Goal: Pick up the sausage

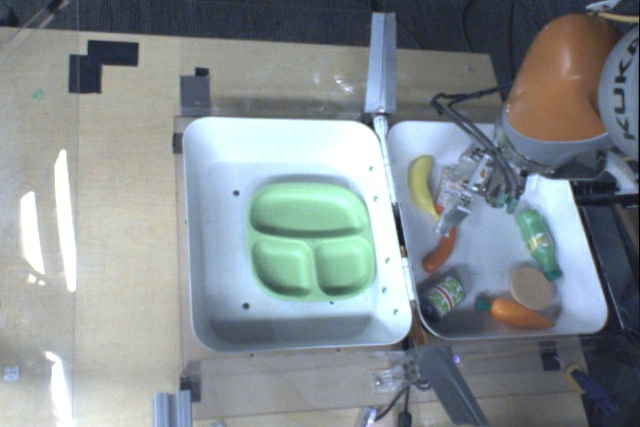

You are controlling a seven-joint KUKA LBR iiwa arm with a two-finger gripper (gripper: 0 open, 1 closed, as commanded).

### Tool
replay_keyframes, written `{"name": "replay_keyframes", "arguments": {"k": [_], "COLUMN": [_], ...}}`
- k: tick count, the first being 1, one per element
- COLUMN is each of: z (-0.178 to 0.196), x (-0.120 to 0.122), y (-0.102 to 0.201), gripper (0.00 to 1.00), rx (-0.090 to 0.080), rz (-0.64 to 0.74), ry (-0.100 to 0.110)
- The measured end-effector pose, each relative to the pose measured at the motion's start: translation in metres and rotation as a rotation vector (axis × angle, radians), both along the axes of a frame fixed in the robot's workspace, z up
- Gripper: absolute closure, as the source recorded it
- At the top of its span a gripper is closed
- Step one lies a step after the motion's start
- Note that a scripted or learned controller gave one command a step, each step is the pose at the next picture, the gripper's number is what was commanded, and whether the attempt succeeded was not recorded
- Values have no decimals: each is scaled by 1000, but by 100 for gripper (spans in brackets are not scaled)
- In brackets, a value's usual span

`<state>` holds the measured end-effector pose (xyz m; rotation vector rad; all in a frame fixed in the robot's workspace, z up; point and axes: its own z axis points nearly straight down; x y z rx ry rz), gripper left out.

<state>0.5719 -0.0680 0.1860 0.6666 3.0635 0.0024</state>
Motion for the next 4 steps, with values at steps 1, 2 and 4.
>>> {"name": "replay_keyframes", "arguments": {"k": [1,2,4], "z": [-96,-97,1], "x": [-50,-36,37], "y": [-27,-19,50], "gripper": [0,0,100], "rx": [-3,2,3], "rz": [150,-322,-256], "ry": [-10,-5,-3]}}
